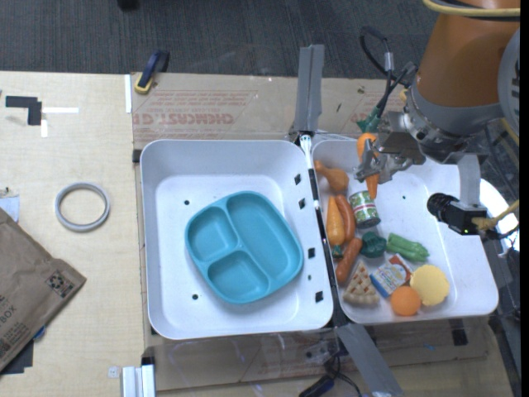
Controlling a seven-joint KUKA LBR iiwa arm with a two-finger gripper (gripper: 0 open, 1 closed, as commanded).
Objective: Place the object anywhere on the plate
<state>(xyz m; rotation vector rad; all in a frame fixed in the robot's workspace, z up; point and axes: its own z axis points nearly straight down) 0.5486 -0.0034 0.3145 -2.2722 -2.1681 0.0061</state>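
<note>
Here, claw [369,170] grips an orange carrot [369,164].

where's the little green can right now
The green can lies in the right bin, near its left side, just below the gripper and right of the hot dog.

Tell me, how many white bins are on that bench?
2. The left shallow white plastic bin holds a blue divided plate; the right shallow white plastic bin holds toy food, under the arm.
</note>
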